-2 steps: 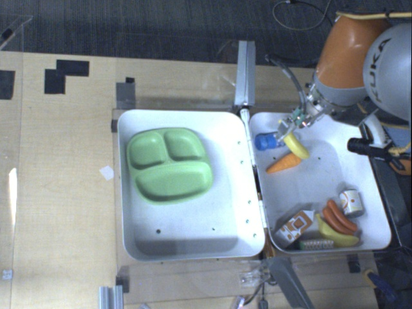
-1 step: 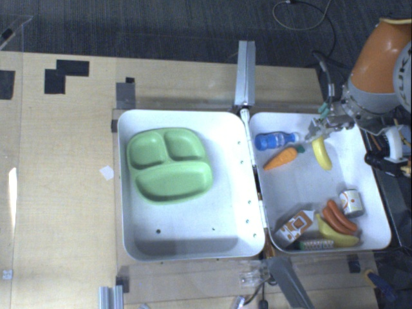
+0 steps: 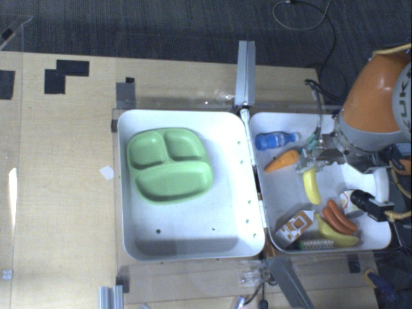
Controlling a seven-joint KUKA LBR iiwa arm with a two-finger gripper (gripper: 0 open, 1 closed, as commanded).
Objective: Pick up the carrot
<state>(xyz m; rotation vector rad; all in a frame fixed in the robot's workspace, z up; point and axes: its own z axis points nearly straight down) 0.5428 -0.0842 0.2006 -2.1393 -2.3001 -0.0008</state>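
The carrot [image 3: 282,161] lies in the right bin [image 3: 273,198], just below the blue bottle [image 3: 275,140], long axis tilted; the pincer [image 3: 313,154] hovers just right of it, its opening impossible to tell.

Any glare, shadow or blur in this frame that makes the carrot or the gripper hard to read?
Camera view: light is even; the carrot is sharp and clear of glare. A soft shadow lies along the left bin near its front wall, under the green plate. The gripper is small and cluttered with cabling, so its finger state is unclear.
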